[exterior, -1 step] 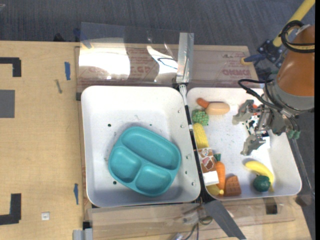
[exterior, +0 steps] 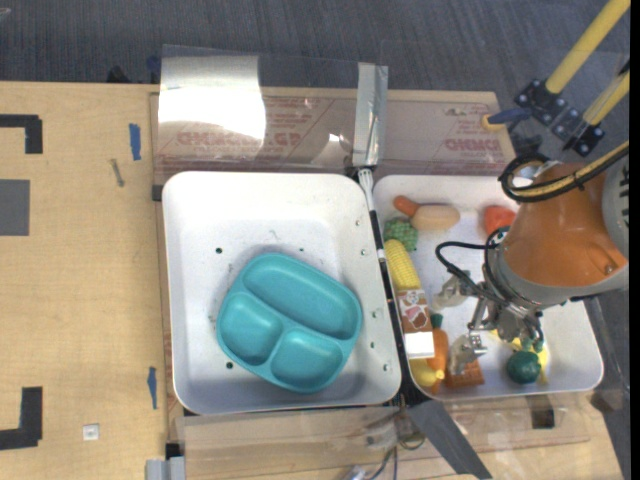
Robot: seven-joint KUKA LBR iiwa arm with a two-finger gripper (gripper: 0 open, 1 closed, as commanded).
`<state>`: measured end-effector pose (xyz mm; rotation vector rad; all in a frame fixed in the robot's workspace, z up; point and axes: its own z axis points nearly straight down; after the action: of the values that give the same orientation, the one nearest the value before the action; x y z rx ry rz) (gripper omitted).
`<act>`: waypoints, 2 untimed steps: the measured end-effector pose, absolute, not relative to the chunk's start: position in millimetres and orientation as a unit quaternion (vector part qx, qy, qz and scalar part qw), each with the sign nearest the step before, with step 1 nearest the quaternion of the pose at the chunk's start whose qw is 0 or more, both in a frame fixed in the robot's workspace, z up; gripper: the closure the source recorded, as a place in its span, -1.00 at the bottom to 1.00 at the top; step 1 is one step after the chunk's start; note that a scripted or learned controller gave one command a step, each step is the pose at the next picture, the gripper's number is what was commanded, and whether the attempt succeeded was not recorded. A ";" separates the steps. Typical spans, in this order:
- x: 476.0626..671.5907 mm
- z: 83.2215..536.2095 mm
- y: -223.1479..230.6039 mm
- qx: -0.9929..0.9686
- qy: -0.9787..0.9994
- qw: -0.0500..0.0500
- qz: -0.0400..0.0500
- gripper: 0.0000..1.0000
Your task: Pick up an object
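The right bin (exterior: 585, 313) holds several toy foods: a yellow corn cob (exterior: 402, 263), a green piece (exterior: 400, 231), a beige roll (exterior: 435, 216), a small orange carrot (exterior: 403, 205), a red-and-white box (exterior: 414, 310), a white cube (exterior: 419, 344), an orange-brown block (exterior: 466, 373) and a dark green ball (exterior: 521, 367). My gripper (exterior: 468, 346) hangs low over the front middle of this bin, just above the orange-brown block and right of the white cube. The arm's orange band (exterior: 560, 243) covers the bin's right part.
The left bin (exterior: 190, 218) holds a teal divided plate (exterior: 290, 318). A red-orange item (exterior: 497, 216) lies near the right bin's back, partly under the arm. A yellow piece (exterior: 428, 371) sits at the front wall. Black cables loop beside the wrist.
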<state>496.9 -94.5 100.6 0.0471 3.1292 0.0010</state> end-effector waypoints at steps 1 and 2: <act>551.6 86.2 -98.7 0.052 0.999 0.001 0.000 -1.00; 661.8 187.4 -93.2 0.112 0.994 0.006 0.000 -1.00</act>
<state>661.8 -93.2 187.4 0.3507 3.1103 0.0005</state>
